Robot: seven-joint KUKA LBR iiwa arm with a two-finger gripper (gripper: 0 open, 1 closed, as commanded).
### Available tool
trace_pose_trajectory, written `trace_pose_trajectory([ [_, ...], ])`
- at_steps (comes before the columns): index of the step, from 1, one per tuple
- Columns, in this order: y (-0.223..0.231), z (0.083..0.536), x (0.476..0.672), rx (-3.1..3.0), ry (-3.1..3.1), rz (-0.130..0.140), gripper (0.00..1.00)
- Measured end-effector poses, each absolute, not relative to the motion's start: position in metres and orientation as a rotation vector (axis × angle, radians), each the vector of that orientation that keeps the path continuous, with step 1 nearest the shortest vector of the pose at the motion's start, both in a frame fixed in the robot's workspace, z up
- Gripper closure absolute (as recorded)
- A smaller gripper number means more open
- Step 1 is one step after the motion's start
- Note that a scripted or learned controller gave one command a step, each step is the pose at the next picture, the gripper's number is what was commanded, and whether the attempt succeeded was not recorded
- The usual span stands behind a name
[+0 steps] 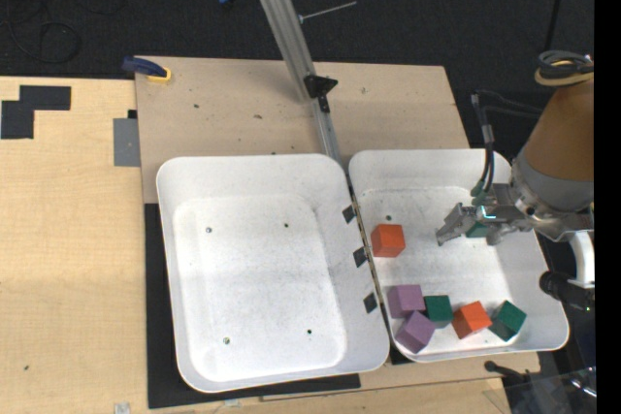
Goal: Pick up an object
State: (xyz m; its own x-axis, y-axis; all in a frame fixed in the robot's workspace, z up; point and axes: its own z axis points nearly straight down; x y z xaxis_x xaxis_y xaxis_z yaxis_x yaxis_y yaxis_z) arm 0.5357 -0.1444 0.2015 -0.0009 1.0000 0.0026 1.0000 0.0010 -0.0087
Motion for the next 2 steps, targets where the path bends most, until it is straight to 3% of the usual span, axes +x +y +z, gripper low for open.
trace_pose_trajectory([
  [1,-0.145,0.204,0.537,-2.222,-2.217,0.002,0.0],
  [2,-0.148,0.14,0.534,-2.216,-2.214,0.008,0.0],
])
